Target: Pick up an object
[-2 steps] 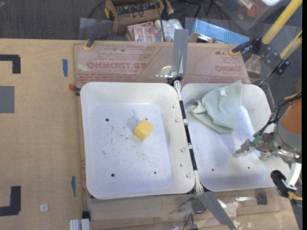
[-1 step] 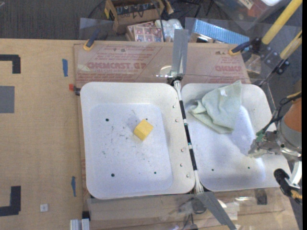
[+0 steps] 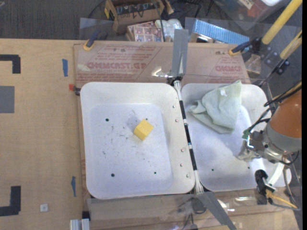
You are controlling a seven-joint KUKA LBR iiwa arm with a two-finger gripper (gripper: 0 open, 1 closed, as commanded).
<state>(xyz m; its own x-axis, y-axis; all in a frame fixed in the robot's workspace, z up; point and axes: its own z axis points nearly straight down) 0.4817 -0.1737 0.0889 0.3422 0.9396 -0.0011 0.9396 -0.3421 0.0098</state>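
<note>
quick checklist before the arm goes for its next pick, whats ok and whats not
1. Target in view: yellow block lies alone in the left bin - ok.
2. Second target: pale cloth bunched at the far side of the right bin - ok.
3. End effector position: over the right bin's right edge, apart from both objects - ok.
4. Finger state - cannot tell.
5. Object held: nothing seen at the end effector - not ok.
6. Path to the block: crosses the divider between the bins, nothing in the way - ok.

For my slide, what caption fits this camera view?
Robot arm's gripper hovers over the right bin near a crumpled pale green cloth; a yellow block sits in the left bin.
</note>
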